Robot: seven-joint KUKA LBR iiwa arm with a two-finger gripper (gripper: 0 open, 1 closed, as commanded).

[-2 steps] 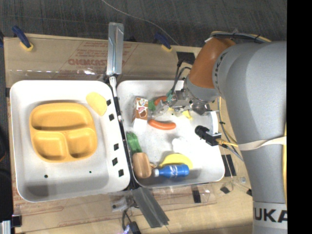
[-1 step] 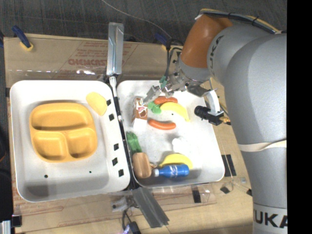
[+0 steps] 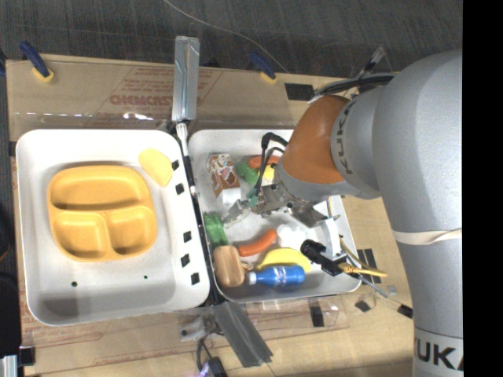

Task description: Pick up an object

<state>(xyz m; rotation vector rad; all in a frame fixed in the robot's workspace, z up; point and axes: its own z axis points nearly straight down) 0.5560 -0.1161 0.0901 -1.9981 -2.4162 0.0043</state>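
Note:
My gripper hangs low in the middle of the right bin, reaching in under the arm's orange band. Just left of it lies a green piece, and an orange sausage-shaped piece lies just below it. A brown and red packet sits above the gripper, toward the bin's far left corner. Along the near wall lie a wooden block, a blue bottle and a yellow banana. Nothing is visibly held.
The left bin holds a yellow divided tray and a small yellow piece near the divider. Red and green pieces lie partly hidden under the wrist. The arm covers the right bin's right half.

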